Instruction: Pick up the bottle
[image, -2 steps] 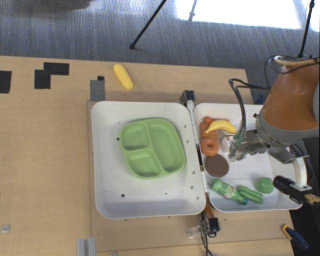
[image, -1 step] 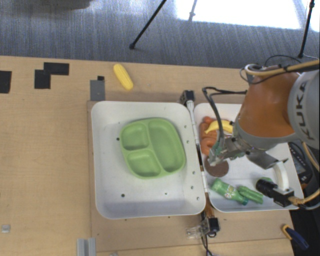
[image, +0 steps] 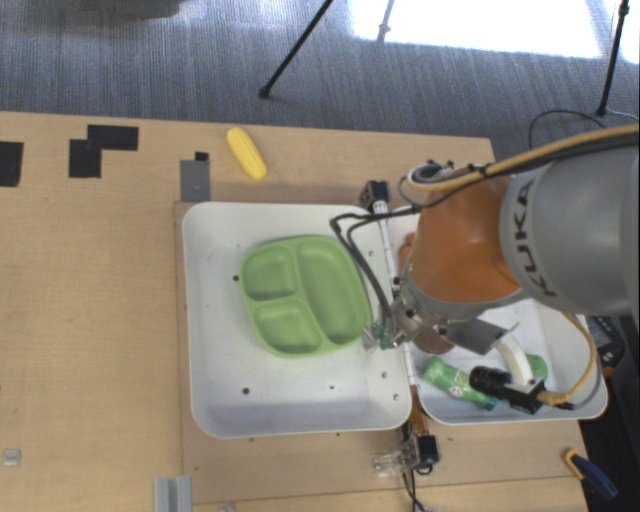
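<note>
The green bottle (image: 457, 382) beside the divided plate (image: 302, 293) looks light, slick plastic; I'd grip mid-body. My jaws' state: cannot tell.

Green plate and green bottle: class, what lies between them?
In the camera view, the bins' adjoining white walls separate the green plate from the green bottle.

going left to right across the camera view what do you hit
black shapes on the bench → yellow corn → green divided plate in the left bin → arm's orange band → green bottle
</note>
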